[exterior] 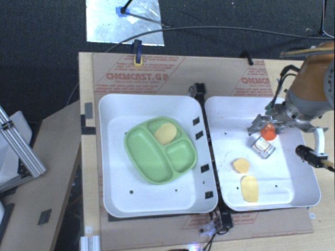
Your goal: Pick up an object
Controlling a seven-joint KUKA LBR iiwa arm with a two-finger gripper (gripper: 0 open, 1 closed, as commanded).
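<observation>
We see the grey metal end effector (263, 125) low in the right white bin (298, 192), over the small orange-capped bottle (266, 140). We cannot tell its opening. Next, we think, closing and lifting.

Two shallow white plastic bins (121, 192), smooth, slight sheen. Green divided plastic tray (149, 158) in left bin, matt. Brown printed cardboard sheet (157, 72) beneath, dull. Crinkled reflective foil sheet (104, 14) at far left, glossy.
</observation>
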